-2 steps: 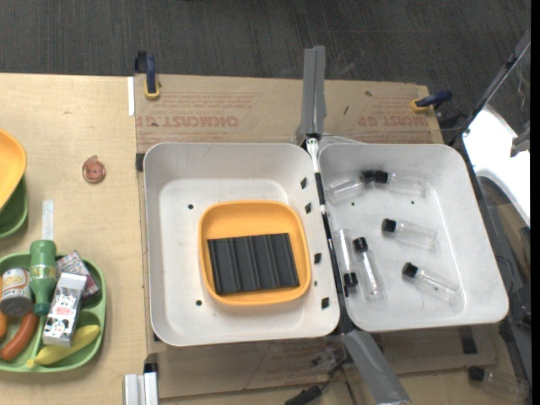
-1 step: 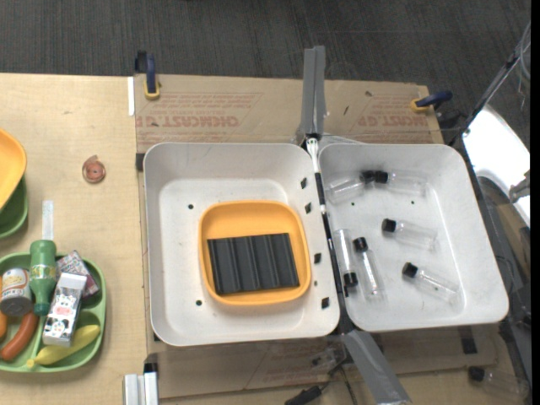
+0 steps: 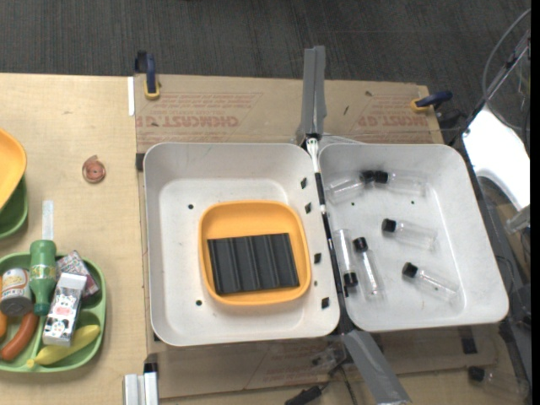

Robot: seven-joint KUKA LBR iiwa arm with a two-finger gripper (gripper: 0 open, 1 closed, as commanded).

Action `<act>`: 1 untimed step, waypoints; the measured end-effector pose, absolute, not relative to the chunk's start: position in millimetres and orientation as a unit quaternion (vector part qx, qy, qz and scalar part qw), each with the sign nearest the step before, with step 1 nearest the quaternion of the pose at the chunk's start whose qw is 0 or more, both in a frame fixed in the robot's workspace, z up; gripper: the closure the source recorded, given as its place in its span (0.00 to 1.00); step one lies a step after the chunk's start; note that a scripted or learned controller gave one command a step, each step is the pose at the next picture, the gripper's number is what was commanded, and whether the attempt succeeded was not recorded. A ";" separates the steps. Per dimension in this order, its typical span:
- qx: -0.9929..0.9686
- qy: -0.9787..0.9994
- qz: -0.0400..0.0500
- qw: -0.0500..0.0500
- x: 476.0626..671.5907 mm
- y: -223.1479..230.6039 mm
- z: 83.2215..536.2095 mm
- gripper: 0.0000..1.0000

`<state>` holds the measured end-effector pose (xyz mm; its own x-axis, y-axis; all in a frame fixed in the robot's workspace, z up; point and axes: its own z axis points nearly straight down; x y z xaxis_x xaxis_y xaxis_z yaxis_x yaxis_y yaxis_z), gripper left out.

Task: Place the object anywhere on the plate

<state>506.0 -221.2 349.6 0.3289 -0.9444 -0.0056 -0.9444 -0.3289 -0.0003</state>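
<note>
An orange square plate (image 3: pixel 253 213) sits in the middle of the left white bin (image 3: pixel 169 226). A dark grey ridged block (image 3: pixel 253 262) lies flat on the plate, filling most of its floor. In the right white bin (image 3: pixel 472 226) lie several clear tubes with black caps: one near the top (image 3: pixel 371 178), one in the middle (image 3: pixel 405 230), one at the lower right (image 3: pixel 426 278), and two side by side by the left wall (image 3: pixel 364 264).
A green plate of toy food (image 3: pixel 51 310) and an orange bowl (image 3: pixel 8 171) stand on the wooden table to the left. A small pink item (image 3: pixel 94 170) lies near them. Clamps (image 3: pixel 148 78) (image 3: pixel 430 101) hold the cardboard under the bins.
</note>
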 end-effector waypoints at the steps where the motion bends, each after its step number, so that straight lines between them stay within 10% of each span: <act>1: -0.801 0.598 0.001 0.002 479.4 -213.3 367.8 0.00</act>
<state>479.4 -213.3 367.8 0.2840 -0.9588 -0.0043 -0.9588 -0.2840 -0.0012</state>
